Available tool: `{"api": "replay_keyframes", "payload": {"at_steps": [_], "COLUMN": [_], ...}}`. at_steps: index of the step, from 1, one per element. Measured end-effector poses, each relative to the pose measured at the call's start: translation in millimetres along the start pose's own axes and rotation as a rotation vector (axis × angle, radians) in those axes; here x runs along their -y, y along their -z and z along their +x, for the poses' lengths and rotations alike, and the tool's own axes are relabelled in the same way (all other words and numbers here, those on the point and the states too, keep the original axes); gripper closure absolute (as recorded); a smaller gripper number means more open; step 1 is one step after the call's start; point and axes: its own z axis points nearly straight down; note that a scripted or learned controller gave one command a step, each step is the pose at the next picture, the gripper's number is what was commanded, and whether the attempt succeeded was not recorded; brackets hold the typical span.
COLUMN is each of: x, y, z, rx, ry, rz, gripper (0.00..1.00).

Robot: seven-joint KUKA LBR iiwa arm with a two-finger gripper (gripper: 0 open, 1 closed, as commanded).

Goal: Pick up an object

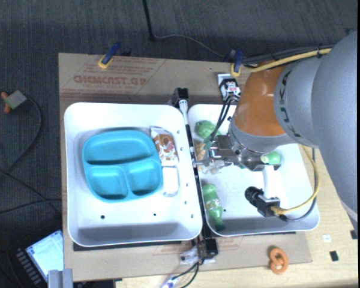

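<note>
My gripper (211, 156) hangs low over the left part of the right bin (300, 224), close to the wall between the bins. A round green object (204, 128) lies just behind it at the bin's back left. A longer green bottle-like object (213, 201) lies in front of it along the left wall. Another small green piece (273, 158) peeks out from under the wrist on the right. Nothing visible sits in the gripper.
The left bin (78, 221) holds a blue divided tray (120, 164) and a clear packet with brown contents (165, 152) beside it. An orange ring (278, 258) lies on the bench in front of the right bin. The arm covers the right bin's back half.
</note>
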Motion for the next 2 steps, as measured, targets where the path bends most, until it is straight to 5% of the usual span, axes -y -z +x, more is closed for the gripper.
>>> {"api": "replay_keyframes", "payload": {"at_steps": [1,2], "x": [-25,-85], "y": [5,0], "z": [-112,-58], "rx": [0.002,0.001], "ry": [-0.003,0.001], "rz": [-0.001,-0.001], "gripper": [1.00,1.00]}}
